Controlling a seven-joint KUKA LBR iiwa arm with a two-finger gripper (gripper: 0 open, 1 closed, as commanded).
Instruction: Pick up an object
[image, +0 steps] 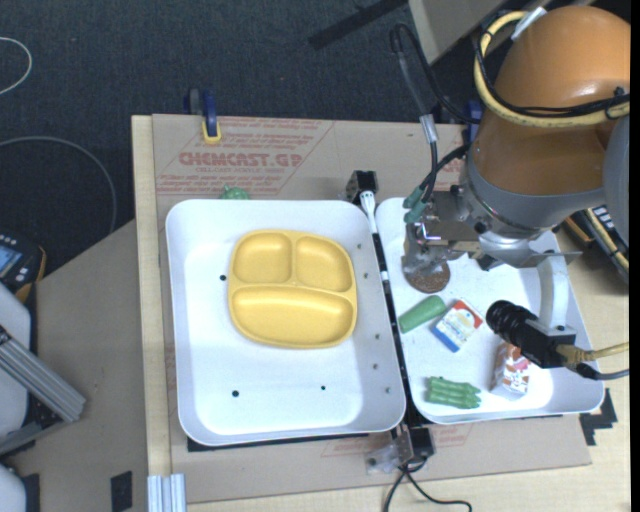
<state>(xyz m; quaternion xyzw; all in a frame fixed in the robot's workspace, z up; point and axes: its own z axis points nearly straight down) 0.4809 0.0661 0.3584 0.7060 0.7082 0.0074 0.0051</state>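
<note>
Brown sheeting covers the counter (260, 150), which carries two shallow white bins set edge to edge. The left bin (200, 330) holds a yellow divided plate (293, 288), lying flat toward its far half, well apart from the arm's work.

The right bin (420, 355) holds the small loose pieces, presumably so the arm (545, 130), reaching in from that side, has short travel. The gripper (425, 245) hangs over that bin's far left corner, directly above a brown round piece (427, 273) (the likely target, judging by that alignment). Whether the gripper is spread, closed or pinching it, I cannot tell.

Nearer the camera lie a green stub (421, 313), a small carton (459, 325) just beside it, a green bundle (454, 393) by the near rim, and a second carton (511, 372).
</note>
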